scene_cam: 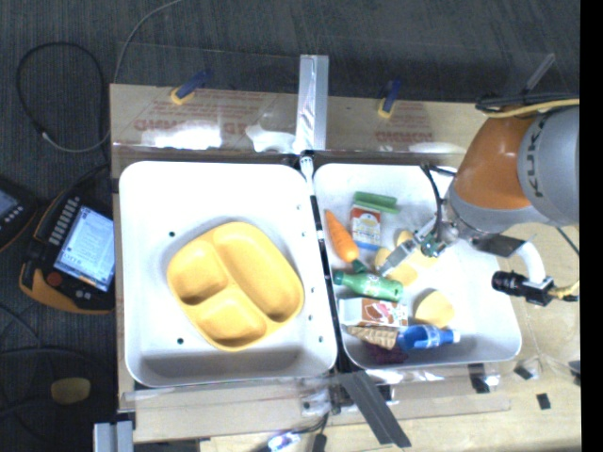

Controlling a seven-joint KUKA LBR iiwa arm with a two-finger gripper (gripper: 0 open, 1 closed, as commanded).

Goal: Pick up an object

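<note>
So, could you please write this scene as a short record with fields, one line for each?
left bin: holds a yellow divided tray
right bin: holds a pile of small toy food items
items seen: orange carrot, green bottle, blue bottle, small carton with green top
arm: reaches in from the right, over the right bin
end effector: low over the pile, beside the green bottle
grasp: cannot tell if anything is held

Robotics lab: KUKA arm [528, 172], teach pendant [71, 252], clamped bench [236, 121].
</note>
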